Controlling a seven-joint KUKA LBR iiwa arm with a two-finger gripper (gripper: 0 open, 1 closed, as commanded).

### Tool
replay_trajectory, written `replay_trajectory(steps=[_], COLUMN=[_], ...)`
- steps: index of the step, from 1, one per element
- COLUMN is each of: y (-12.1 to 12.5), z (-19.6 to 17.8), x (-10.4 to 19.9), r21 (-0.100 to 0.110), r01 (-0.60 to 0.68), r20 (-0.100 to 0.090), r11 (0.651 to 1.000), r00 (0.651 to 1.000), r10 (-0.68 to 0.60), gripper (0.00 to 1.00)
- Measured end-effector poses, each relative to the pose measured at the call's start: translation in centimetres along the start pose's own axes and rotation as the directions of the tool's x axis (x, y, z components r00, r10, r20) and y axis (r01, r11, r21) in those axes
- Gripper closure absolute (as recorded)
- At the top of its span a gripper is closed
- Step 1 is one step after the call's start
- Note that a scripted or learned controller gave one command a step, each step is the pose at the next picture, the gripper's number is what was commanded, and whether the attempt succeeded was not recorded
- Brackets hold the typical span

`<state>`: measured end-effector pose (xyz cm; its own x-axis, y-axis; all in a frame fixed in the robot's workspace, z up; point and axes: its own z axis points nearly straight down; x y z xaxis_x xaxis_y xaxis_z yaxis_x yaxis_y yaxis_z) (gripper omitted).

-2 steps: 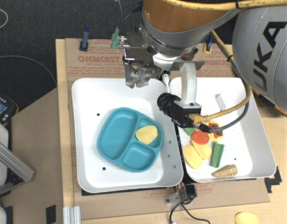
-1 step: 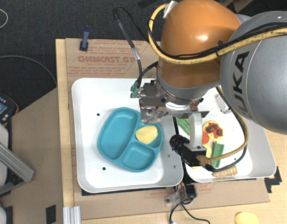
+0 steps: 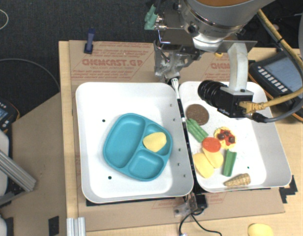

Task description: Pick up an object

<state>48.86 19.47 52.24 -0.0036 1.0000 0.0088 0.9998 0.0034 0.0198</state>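
Cardboard-topped bench [image 3: 117, 58] on dark carpet, two white bins side by side. Left bin [image 3: 92, 107] holds a blue divided tray [image 3: 124, 149] with a yellow piece [image 3: 154, 141] in its right compartment. Right bin [image 3: 274, 151] holds toy food [image 3: 213, 154] clustered near the divider. Gripper [image 3: 172, 72] hangs over the bins' far edge, well apart from the food; mostly hidden by the arm, can't tell its state.

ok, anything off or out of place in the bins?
Mostly fine. One yellow rounded object lies on the bench outside the right white bin. The blue divided plate sits askew in the left white bin.
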Motion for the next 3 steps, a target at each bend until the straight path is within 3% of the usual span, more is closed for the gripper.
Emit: replay_trajectory(steps=[1, 2, 3], y=[4.9, 3.5, -1.7], z=[14.1, 16.6, 20.5], x=[-0.7, -3.5, -10.5], r21=[0.032, 0.027, 0.03], r01=[-0.007, -0.007, -0.01], r20=[0.015, 0.011, 0.01], r11=[0.999, 1.0, 1.0], r00=[1.0, 1.0, 1.0], r10=[0.007, 0.007, 0.01], gripper=[1.0, 1.0, 1.0])
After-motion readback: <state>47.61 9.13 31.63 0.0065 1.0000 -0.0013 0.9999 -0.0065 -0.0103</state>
